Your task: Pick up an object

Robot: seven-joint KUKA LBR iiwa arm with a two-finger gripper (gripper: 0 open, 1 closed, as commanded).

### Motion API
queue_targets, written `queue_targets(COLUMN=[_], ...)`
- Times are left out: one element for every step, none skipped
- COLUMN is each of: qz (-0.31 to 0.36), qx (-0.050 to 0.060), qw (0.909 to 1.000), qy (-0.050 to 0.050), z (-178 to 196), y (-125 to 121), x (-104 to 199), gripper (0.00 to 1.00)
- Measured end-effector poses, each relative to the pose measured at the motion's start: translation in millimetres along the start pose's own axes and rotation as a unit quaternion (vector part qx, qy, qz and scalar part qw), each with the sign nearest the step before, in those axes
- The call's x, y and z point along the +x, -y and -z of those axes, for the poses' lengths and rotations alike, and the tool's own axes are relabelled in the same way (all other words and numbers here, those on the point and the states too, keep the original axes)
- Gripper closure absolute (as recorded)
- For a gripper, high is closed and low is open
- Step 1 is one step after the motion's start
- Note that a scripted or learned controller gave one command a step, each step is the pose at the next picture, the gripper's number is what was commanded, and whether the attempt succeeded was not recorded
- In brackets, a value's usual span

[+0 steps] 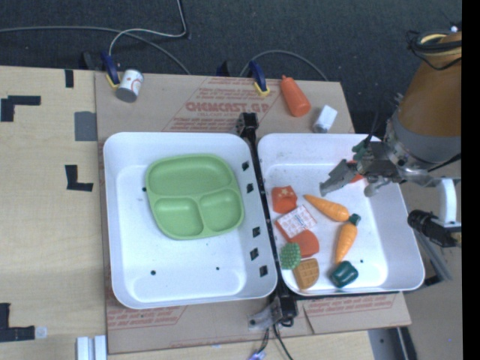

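Currently toys sit clustered in right bin (390,223): two carrots (328,207), red block (283,199), packet (297,220), waffle (306,272), dark green piece (344,274). End effector (346,177) hovers over bin's upper right, just above carrots, fingers spread wide, nothing between them. Green plate (195,196) in left bin (120,223).

The right bin (390,223) holds a cluster of toy foods towards its left and near side: a red block (283,199), a flat red-and-white packet (296,220), a red-orange piece (306,242), a green knobbly piece (290,256), what looks like a tan waffle (306,273), two orange carrots (328,207) (345,239) lying aslant, and a dark green item (344,274) nearest the front
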State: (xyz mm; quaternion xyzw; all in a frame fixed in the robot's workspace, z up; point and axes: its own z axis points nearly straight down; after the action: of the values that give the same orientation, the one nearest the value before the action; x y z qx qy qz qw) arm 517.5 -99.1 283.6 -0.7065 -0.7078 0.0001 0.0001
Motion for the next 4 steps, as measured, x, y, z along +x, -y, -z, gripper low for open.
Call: queue_targets(qz=[0.0,0.0,0.0,-0.001], qx=[0.002,-0.003,-0.001,0.001], qw=[1.0,1.0,1.0,1.0], qy=[0.0,0.001,0.001,0.0], z=[-101,-197,-128,-157], y=[-27,-72,-145,-69], x=[26,-10,-64,-119], gripper=[0.0,0.0,0.0,0.0])
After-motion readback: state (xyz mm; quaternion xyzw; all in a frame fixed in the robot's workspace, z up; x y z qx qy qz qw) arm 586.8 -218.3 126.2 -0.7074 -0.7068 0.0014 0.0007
